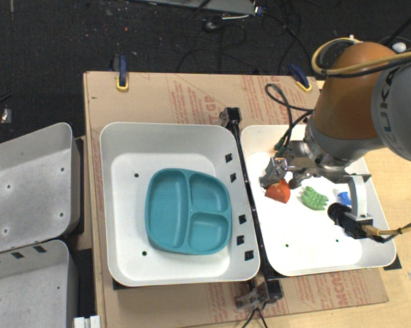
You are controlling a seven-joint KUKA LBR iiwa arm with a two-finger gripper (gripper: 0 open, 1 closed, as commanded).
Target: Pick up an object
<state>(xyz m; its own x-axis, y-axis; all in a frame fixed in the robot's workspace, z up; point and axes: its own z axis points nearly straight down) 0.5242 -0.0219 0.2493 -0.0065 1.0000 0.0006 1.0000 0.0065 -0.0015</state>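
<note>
Red object [279, 193] just below claw [276, 178], green object [314, 198] beside it, same bin [314, 255]

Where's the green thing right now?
The green thing lies in the camera view's right-hand bin, near its middle, just right of the red piece.

Left bin [109, 142]: a teal divided plate [188, 212] takes up the middle, leaving bare floor only as a band round it. Right bin [308, 248]: the near half is bare and open from above. Across its middle a red piece [278, 193], green piece [314, 198] and blue piece [344, 198] lie in a close row. The arm [355, 101] overhangs the far right corner.
</note>
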